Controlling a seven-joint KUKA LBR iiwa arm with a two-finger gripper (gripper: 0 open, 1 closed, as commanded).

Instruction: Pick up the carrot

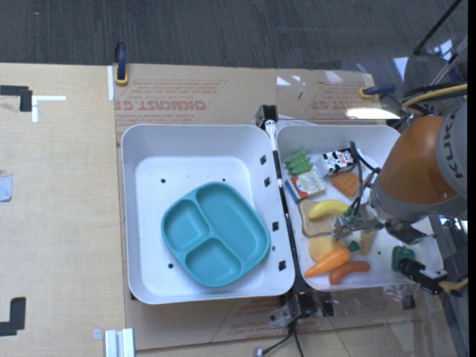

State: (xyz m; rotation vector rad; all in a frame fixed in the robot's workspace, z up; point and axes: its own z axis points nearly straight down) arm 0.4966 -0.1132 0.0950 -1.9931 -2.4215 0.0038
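The orange carrot (327, 262) lies near the front edge of the right bin (387, 136), tip pointing front-left, with its small green top toward the gripper. My gripper (348, 229) hangs over the middle of that bin, just behind and above the carrot's green end, and apart from the orange body. It partly overlaps the bread slice. The grey arm with its orange band (416, 162) comes in from the right above it.
Around the carrot lie a red sausage (350, 271), a banana (327, 209) on a bread slice (316, 224), a green leafy piece (299, 161), an orange cracker (344, 183) and a small carton (306, 186). A teal divided plate (216, 233) sits in the left bin (149, 155).
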